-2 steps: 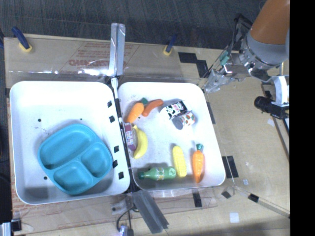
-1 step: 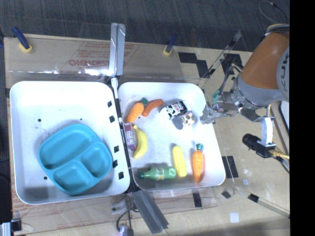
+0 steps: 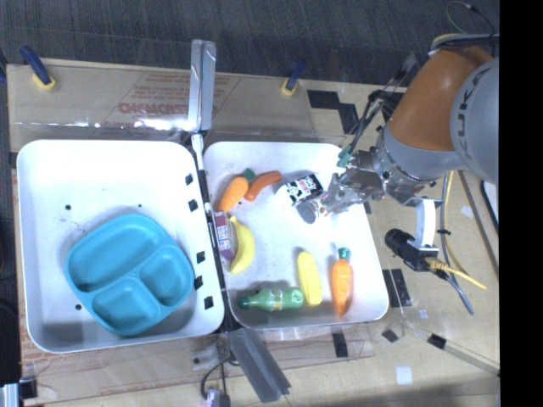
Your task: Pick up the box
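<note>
Two shallow white bins are seen side by side on the worktop [image 3: 102,100]. In the left bin [image 3: 42,168] a blue divided tray [image 3: 127,271] is lying toward the near side, slightly turned.

The right bin [image 3: 280,155] is scattered with toy food. The box [image 3: 301,186] — small, black and white, cow-patterned — is found near the far right part of this bin, resting tilted on the bin floor. Just beside it, to its right and slightly nearer, a small grey object [image 3: 306,212] is seen, too blurred to be named.

The gripper [image 3: 333,200] is positioned at the right edge of the right bin, just beside the box and apart from it. Nothing is seen between the fingers — whether they are spread or closed cannot be told from this slant. The grey arm with its orange band [image 3: 441,91] is seen reaching in from the right.

Left of the box, an orange piece [image 3: 232,193] and a red-orange one [image 3: 264,183] are lying close together. A banana [image 3: 243,246] is placed along the left wall beside a small purple packet [image 3: 223,234]. Toward the near side a green bottle [image 3: 271,298] is laid flat, with a yellow corn cob [image 3: 309,278] touching its right end and a carrot [image 3: 340,283] just beside that.
</note>
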